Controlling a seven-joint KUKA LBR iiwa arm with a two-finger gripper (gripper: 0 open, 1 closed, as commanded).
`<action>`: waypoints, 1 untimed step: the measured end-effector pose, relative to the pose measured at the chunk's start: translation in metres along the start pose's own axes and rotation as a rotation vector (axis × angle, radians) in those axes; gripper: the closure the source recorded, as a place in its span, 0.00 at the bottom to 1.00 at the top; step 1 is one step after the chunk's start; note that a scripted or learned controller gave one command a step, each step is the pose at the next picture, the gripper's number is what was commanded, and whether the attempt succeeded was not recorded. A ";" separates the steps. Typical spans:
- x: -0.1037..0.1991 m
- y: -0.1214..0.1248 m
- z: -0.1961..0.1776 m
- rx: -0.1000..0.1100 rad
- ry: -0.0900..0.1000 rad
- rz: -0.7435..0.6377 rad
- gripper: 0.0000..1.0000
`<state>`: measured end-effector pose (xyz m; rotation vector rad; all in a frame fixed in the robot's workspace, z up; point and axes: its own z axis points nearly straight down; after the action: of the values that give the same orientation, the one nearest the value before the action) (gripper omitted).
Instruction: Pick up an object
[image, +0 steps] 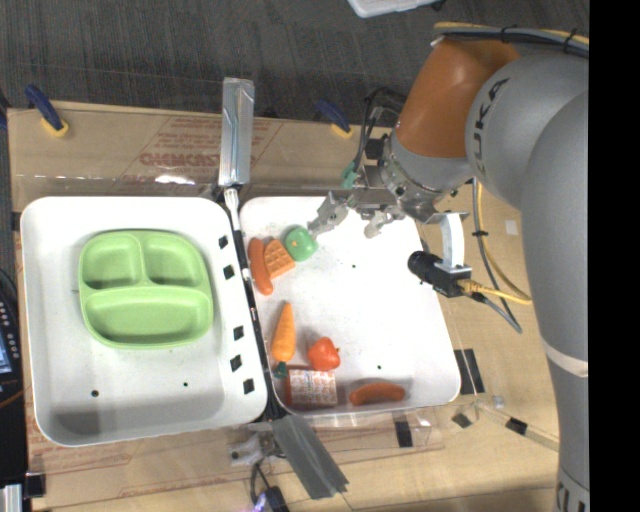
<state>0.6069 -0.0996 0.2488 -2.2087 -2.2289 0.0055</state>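
Observation:
The right bin (400, 300) holds several toy foods. A green round piece (299, 242) lies at its upper left, touching an orange ridged piece (277, 258) and a red-orange stick (258, 266). Lower down are a carrot (284, 333), a red pepper (323, 353), a red-labelled can (312, 388) and a red sausage (378, 393). My gripper (348, 224) hangs over the bin's upper part, open, with nothing between its fingers. Its left fingertip (324, 218) is just right of and above the green piece.
The left bin (50, 330) holds a green divided plate (147, 287). A metal divider (236, 130) stands between the bins at the back. The arm's grey body and cables (500, 270) cover the right side. A black fitting (432, 270) juts over the right bin.

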 end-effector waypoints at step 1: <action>0.043 0.002 -0.062 -0.005 0.000 -0.069 0.00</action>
<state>0.6085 -0.0570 0.3106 -2.1329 -2.3065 -0.0001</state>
